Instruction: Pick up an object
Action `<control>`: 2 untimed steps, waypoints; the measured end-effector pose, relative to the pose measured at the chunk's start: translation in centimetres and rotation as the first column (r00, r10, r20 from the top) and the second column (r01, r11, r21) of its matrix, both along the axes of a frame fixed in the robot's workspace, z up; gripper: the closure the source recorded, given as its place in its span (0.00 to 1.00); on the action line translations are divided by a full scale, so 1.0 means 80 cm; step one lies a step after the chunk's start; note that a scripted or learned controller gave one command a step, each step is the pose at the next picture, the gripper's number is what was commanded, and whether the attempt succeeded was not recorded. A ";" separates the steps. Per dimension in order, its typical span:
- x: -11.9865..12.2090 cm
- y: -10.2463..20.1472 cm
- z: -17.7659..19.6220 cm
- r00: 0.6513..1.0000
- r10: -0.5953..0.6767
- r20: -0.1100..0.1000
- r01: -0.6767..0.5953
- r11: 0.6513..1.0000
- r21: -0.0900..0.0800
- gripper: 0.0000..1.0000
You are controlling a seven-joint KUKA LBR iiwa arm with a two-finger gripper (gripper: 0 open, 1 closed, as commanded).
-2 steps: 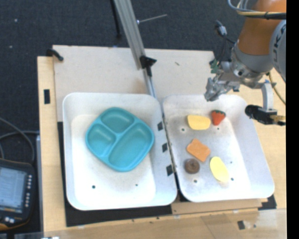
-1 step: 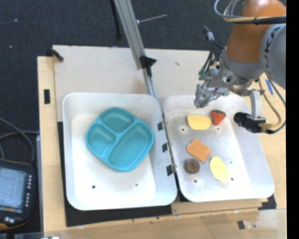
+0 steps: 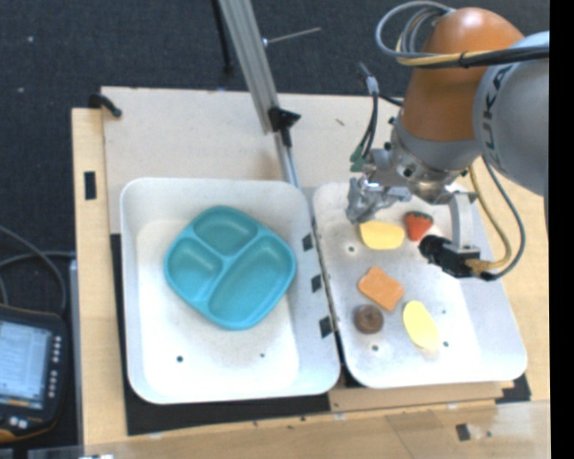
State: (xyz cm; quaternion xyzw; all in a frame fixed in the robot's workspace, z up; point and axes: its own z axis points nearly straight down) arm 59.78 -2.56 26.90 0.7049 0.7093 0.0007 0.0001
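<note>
The gripper [image 3: 365,202] hung over the right bin [image 3: 478,352], just above the yellow piece [image 3: 382,234]; finger state unclear; next, a descent and grasp

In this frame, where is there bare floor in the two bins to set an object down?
Left bin: a bare strip along the near wall, below the teal tray. Right bin: near-right corner, beyond the yellow oval. Crowded at its far end, around the gripper.

Pale wooden bench [image 3: 187,132], 2 shallow white bins [image 3: 143,352] side by side
</note>
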 end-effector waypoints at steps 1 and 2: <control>-0.016 0.053 -0.024 1.000 0.000 -0.002 0.000 1.000 0.000 1.00; -0.039 0.127 -0.031 1.000 0.002 -0.002 -0.002 1.000 0.001 1.00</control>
